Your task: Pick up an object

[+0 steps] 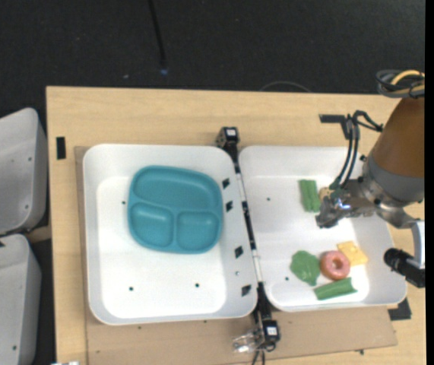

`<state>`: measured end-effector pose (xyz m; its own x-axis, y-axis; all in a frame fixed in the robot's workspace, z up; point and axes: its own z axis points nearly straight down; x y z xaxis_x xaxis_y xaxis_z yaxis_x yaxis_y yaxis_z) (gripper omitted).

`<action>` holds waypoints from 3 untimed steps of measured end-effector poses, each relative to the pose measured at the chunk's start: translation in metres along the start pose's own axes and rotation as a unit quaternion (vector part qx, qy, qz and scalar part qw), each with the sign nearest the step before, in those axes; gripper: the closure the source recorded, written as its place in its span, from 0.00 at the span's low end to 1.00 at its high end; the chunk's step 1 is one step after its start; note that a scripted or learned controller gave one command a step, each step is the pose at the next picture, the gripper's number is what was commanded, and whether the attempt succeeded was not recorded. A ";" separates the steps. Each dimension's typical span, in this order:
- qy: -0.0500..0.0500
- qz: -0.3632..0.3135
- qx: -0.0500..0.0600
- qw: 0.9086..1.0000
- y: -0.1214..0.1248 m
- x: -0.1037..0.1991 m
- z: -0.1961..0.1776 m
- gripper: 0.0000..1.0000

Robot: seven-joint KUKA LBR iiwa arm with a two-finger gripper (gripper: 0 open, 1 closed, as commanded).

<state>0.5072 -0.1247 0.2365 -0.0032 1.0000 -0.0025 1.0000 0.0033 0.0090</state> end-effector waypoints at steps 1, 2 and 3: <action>0.000 0.000 0.001 1.000 0.002 -0.001 -0.054 1.00; 0.001 0.001 0.004 1.000 0.014 0.050 -0.034 1.00; 0.002 -0.002 0.005 1.000 0.027 0.105 -0.016 1.00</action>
